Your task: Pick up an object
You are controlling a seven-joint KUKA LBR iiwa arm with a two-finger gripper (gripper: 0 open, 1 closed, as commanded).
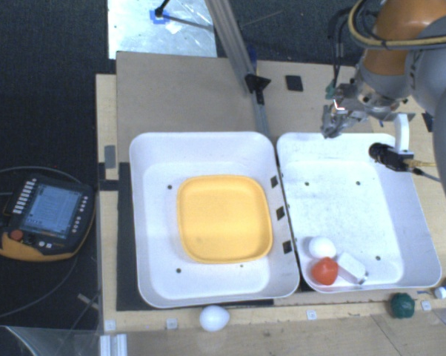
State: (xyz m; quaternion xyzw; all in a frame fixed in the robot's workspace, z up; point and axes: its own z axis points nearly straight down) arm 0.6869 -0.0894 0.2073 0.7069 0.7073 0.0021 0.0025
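Although nothing is singled out as the target, the likeliest candidates are sitting clustered in the near corner of the right bin (401, 199): a white ball (321, 246), a red ball (325, 271) touching it, and a small white block (351, 267) just beside the red one, all well below the gripper (333, 128) in the camera view and slightly to its left. The balls are looking light, smooth and stiff, so they are probably going to roll or squirt out unless the pinch closes across the widest part; the block's flat sides are offering a surer hold. The gripper is hanging over the far rim of that bin with nothing visibly in it, and how wide it stands I cannot tell. Further left, a yellow plate (224, 218) is lying flat in the left bin (152, 199), and a white egg-shaped thing (214, 317) and a green ball (401, 305) are resting on the bench outside.
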